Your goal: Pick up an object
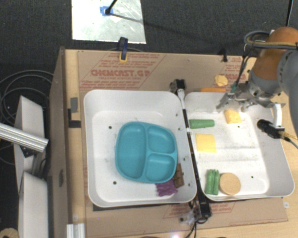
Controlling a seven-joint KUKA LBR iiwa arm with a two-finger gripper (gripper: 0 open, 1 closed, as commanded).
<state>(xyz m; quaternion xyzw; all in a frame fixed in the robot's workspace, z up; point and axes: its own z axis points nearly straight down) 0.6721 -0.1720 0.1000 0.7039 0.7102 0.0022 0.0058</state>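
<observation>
Two white bins sit side by side on a brown desk (139, 66). The left bin (97, 133) holds a blue plate (146, 152) with three parts in it. Just at the plate's 5 o'clock edge lie a small purple thing (165, 188) and a small brown thing (179, 176), close together near the bin's front wall. The right bin (275, 172) holds more small things. A yellow square (206, 143) lies flat near the middle of that bin. At 12 o'clock from the square, a short way off, lies a green stick (201, 124), near the wall between the bins. At 6 o'clock from the square, near the front wall, two green pods (212, 182) lie next to each other, and a round tan cookie (230, 183) sits touching them on their 3 o'clock side. At the back of the right bin, at about 1 o'clock from the square, sits a small pale yellow chunk (232, 116). The grey and orange arm (283, 63) comes in from 3 o'clock, and its gripper (237, 101) hangs right over that chunk, at the chunk's 12 o'clock. Its fingers look spread apart, one to each side, and nothing is seen between them. On the desk behind the right bin lie another small yellow lump (221, 80) and a thin orange piece (213, 89). A shiny silver sheet (108, 15) lies on the dark floor at 12 o'clock from the desk.
</observation>
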